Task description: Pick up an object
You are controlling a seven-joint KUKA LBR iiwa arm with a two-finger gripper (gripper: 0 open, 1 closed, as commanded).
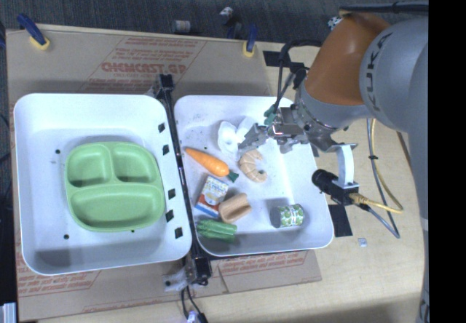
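The green plate (113, 185) sits alone in the left bin (36, 118), well away from the fingers, so I'd guess it's just the drop-off spot. All the pickable stuff is in the right bin (309, 238). Left of the fingers and lower is the carrot (207, 161), then a small carton (213, 190), a green veggie (215, 229) and a bread roll (234, 206). The white cup (231, 137) is just beside the fingertips, and the croissant (253, 165) is right under them, so that's my guess for the target. The green can (290, 215) is lower and to the right. The gripper (256, 136) hangs low over the bin. Honestly can't tell if the fingers are apart or together, since the wrist covers the base and it's all blurry there.
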